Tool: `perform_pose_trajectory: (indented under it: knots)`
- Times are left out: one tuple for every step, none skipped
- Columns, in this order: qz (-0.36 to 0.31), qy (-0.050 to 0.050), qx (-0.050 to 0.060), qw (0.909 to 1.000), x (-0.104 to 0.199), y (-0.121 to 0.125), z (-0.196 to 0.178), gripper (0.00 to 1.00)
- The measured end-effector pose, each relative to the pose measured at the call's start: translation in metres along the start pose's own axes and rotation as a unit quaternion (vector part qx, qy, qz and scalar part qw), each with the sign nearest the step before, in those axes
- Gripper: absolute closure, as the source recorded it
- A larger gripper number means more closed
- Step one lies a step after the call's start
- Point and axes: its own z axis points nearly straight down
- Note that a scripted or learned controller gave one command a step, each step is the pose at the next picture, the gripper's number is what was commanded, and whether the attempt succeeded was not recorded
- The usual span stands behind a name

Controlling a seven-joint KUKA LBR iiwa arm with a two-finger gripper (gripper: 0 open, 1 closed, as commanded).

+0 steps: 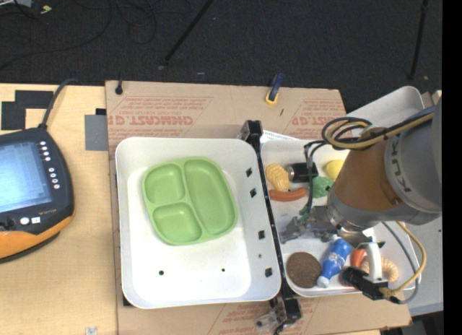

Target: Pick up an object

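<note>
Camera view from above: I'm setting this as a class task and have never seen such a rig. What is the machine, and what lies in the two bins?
One camera looks down at a slant on a bench. The grey arm with an orange band is a robot reaching in from the right over the right bin. That bin holds small items: a corn cob, a brown disc, a blue bottle, something yellow. The left bin holds a green divided tray. The arm hides its gripper, so nothing can be called held.
</note>
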Motion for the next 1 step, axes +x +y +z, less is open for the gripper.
perform_pose_trajectory:
  knots:
    - [0.004, 0.0, 0.0, 1.0, -0.0024, 0.0, -0.0124, 1.0]
